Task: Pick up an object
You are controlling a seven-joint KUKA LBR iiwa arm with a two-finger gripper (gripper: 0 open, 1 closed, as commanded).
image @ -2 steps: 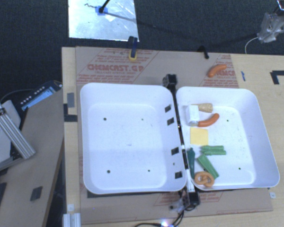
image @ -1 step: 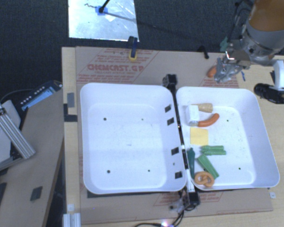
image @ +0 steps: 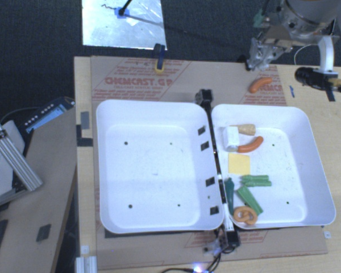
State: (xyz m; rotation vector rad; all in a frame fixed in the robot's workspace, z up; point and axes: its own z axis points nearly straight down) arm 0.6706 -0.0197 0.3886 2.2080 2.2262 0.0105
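Note:
My gripper (image: 260, 59) hangs high over the back of the bench, beyond the far edge of the right bin (image: 315, 169). Just below it an orange sausage (image: 260, 85) lies on the cardboard outside the bin. Inside the right bin's left part lie a white block (image: 232, 136), a tan roll (image: 246, 129), a second orange sausage (image: 250, 145), a yellow square slice (image: 239, 164), green bean pieces (image: 256, 180), a green pod (image: 249, 198), a dark green strip (image: 229, 192) and a pretzel (image: 245, 215).
The left bin (image: 153, 164) stands beside the right one, joined by black clips (image: 206, 147) along the shared wall. A yellow-and-blue clamp (image: 158, 58) sits at the cardboard's back edge. A shiny sheet (image: 124, 16) lies behind it.

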